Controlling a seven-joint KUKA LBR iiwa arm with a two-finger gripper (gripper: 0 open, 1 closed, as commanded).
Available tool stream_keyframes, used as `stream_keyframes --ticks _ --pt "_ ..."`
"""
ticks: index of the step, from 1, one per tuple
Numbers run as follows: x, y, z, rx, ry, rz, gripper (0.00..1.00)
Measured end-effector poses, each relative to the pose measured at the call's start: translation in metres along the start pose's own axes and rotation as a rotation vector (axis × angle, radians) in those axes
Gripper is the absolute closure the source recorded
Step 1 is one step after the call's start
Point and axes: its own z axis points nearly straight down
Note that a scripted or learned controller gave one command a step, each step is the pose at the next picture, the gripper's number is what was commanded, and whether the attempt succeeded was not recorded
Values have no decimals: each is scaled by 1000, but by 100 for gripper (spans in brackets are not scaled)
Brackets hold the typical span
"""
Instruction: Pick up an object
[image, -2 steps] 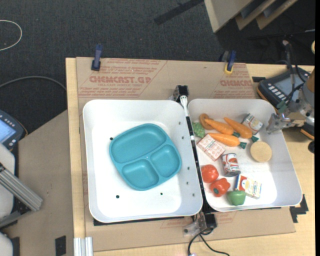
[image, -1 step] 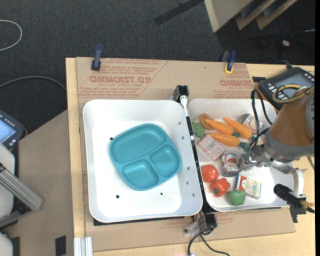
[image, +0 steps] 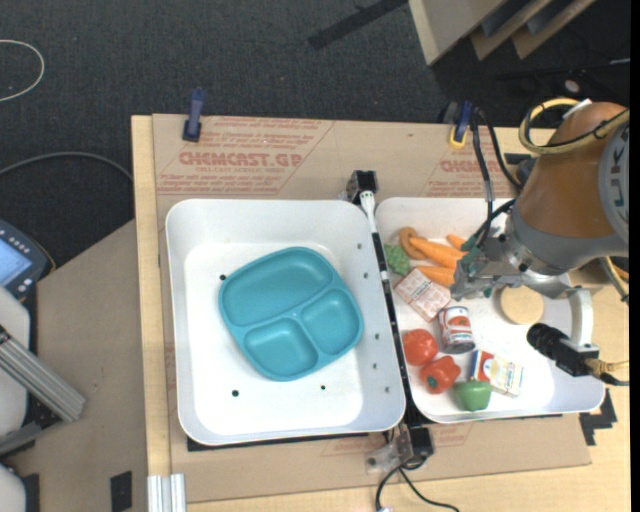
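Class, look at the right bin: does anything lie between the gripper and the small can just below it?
Nothing visible does. The gripper hangs just above the can in the right bin; the wrapped packet lies to the left, beside that gap.

Things around the bins

A brown tabletop (image: 300, 160) with red letters sits on dark carpet (image: 200, 50). Two blue clamps (image: 193, 115) grip its far edge.

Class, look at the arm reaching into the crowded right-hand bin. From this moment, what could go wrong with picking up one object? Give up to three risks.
1. The gripper sits low among tightly packed items: the carrots, a wrapped packet and a can lie close together, so it may knock or pinch two at once.
2. The can lies on its side and could roll away.
3. The carrots lie near the right bin wall, which may block a finger.
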Motion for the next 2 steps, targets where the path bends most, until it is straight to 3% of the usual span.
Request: stream_keyframes --ticks 1,2 --pt "149 4 -11 8 4 -6 100" --pt "202 -15 -125 -1 4 1 100"
